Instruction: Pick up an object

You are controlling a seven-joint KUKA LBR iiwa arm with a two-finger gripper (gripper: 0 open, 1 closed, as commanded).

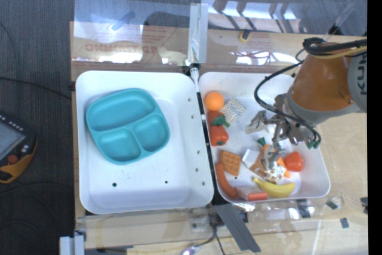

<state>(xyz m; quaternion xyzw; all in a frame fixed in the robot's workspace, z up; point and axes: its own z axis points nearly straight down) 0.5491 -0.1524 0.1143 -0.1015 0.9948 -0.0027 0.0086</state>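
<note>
The right bin [316, 185] holds several toy foods. An orange ball [213, 101] and a pale cracker [234, 109] lie at its far left, with a red pepper [218, 134] below them. A waffle square [230, 162] and a brown sausage [225, 181] lie near the front left. A yellow banana [276, 189] lies at the front and a red tomato [293, 160] to its right. My gripper [275, 149] hangs low over the bin's middle, just above a small heap of orange and white pieces [265, 165] beside the tomato.
The left bin [107, 188] holds a teal three-compartment tray [126, 123]. A small orange carrot [258, 196] rests against the right bin's front wall. Clear panels stand behind both bins. The arm's orange band [322, 83] and cables cover the right bin's far right corner.
</note>
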